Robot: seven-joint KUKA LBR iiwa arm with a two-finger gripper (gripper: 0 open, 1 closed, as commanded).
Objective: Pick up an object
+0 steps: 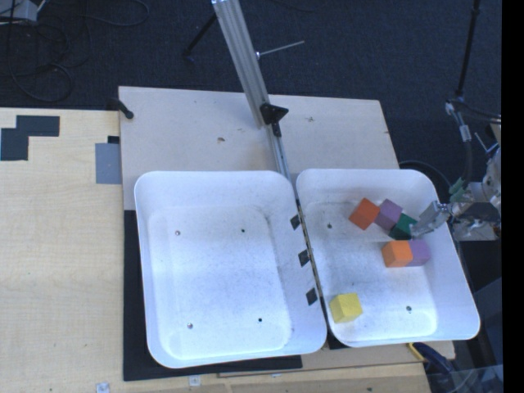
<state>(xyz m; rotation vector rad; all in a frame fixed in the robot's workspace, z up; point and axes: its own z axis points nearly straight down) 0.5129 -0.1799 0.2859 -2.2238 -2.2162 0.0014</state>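
Orange block (397, 254) in right bin (442, 322), touching purple block (418, 251).

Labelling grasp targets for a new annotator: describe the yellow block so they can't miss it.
Start at the right-hand white bin. The yellow block sits alone on its floor near the front-left corner, close to the divider between the two bins. It is the only yellow piece, well apart from the cluster of orange, purple and green blocks by the tool at the bin's far right side.
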